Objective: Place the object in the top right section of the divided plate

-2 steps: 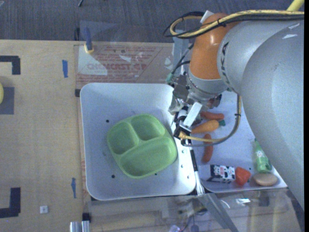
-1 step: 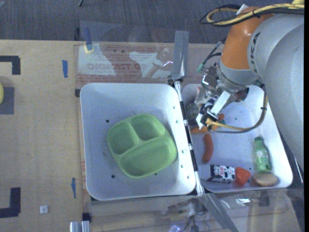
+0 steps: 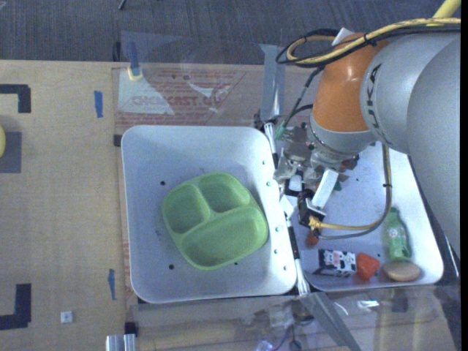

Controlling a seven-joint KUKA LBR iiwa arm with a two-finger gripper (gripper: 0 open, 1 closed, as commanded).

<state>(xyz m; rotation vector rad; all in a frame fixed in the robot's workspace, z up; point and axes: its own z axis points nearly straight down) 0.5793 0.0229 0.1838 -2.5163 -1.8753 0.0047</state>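
Camera view looks down on two white bins side by side on the table; the end effector (image 3: 307, 189) hangs over the left part of the right bin (image 3: 424, 196), close to the wall the bins share; whether it is clenched or released I cannot tell, and nothing is visibly caught in it; the divided plate (image 3: 213, 219), green and empty, lies in the left bin (image 3: 146, 159), to the left of the end effector and slightly nearer the camera, with the shared wall between them; the plate sits turned at a slant, its long compartment on the lower right and two small compartments on the upper left, so I judge the top right section to be the small one nearest the end effector; the loose objects lie nearer the camera than the end effector, along the front of the right bin: a black-and-white carton (image 3: 336, 262) almost straight below it, a red piece (image 3: 368, 265) touching that, a tan rounded object (image 3: 402, 271) further right, a green bottle (image 3: 395, 234) lying lengthwise toward the front wall; these crowd the front rim, leaving little room on that side, while the space over the plate is open.
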